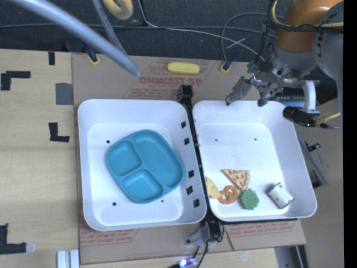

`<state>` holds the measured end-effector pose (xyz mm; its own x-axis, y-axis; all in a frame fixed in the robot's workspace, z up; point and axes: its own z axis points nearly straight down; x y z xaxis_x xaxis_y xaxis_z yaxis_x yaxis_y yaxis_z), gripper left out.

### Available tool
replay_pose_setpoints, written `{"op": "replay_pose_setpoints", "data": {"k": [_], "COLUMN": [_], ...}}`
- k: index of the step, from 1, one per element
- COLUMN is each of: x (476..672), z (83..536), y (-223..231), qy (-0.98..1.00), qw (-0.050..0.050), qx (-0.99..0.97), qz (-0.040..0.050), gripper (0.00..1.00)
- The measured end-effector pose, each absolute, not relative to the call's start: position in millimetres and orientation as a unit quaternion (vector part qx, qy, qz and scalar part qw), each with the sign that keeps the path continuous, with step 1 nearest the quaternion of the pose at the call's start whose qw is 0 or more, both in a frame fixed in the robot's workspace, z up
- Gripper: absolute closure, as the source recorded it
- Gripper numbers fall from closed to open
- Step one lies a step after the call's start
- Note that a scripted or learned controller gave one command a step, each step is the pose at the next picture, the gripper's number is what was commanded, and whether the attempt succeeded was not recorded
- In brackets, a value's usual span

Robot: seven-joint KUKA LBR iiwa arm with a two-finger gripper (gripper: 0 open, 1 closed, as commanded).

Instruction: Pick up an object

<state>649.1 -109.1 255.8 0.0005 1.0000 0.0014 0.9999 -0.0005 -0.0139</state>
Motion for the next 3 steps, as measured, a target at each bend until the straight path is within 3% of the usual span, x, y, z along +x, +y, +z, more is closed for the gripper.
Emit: {"op": "replay_pose_setpoints", "data": {"k": [1, 3], "x": [651.3, 658.9], "z": [263, 169], "y": [-109, -106], "qy": [-0.708, -0.708], "qw": [0.001, 0.002], "qx": [-0.706, -0.706], "qz": [0.0006, 0.0021], "gripper": [0.0, 0.0]}}
